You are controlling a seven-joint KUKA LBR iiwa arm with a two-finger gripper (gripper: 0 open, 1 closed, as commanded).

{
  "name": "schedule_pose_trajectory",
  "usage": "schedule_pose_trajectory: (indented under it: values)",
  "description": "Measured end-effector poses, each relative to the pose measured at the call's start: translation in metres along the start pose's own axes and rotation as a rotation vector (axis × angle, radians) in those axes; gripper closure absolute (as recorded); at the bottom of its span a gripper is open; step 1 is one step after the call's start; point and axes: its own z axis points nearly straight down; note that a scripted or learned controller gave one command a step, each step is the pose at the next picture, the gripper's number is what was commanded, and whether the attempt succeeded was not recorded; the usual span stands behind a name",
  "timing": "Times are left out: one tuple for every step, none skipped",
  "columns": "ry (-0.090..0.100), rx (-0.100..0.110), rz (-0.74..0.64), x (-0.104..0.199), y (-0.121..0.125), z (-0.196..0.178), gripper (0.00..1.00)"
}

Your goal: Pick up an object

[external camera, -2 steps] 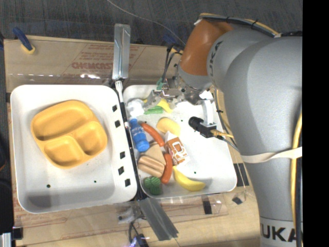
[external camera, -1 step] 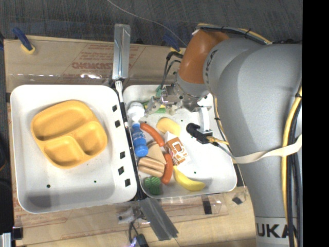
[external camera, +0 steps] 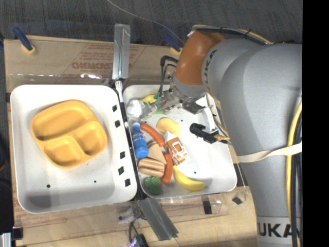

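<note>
Several toy foods (external camera: 189,181) crowd the right bin (external camera: 216,163), where we log the end effector (external camera: 163,103) low beside a yellow piece (external camera: 149,99) in its far corner, seemingly for picking; its opening we cannot tell.

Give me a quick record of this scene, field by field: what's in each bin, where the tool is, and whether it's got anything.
left bin: one yellow divided tray
right bin: crowded with small items
along the divider: blue bottle
middle: orange and white carton
near edge: banana, green piece
tool: low over the right bin's upper left corner, largely hidden by the arm
held object: none visible
</note>
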Motion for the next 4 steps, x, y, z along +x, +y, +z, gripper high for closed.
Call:
schedule_pose_trajectory:
  values:
    - [-0.002, -0.009, -0.476, 0.008, -0.001, -0.001, 0.0]
    - [0.0, -0.01, -0.102, 0.006, -0.051, 0.0, 0.0]
    - [0.0, -0.014, 0.15, 0.006, -0.131, -0.001, 0.0]
    - [0.0, -0.012, 0.145, 0.005, -0.13, -0.009, 1.0]
